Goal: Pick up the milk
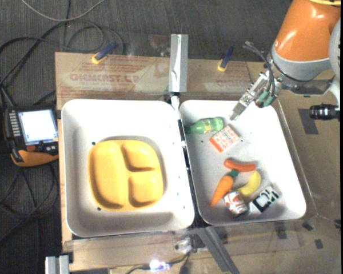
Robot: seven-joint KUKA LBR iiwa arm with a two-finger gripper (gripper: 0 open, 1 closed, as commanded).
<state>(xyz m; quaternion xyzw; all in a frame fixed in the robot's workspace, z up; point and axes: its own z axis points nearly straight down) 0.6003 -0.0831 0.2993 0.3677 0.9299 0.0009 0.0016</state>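
Nearest the camera, the milk (266, 198) (black-and-white carton) lies in the right bin's (291, 153) front corner, touching a banana (250, 182) and just beside a red can (236, 203) and carrot (222, 188). Mid-bin: red packet (224, 137), green bottle (204, 125). Far back, the gripper (238, 112) hangs over the rim; cannot tell its finger state. Risk: crowding neighbours could block the grasp or get nudged.

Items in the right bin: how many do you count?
7: green bottle and red-white packet at the far end; sausage, carrot, banana, can, black-white carton clustered near. Some may hide beneath.
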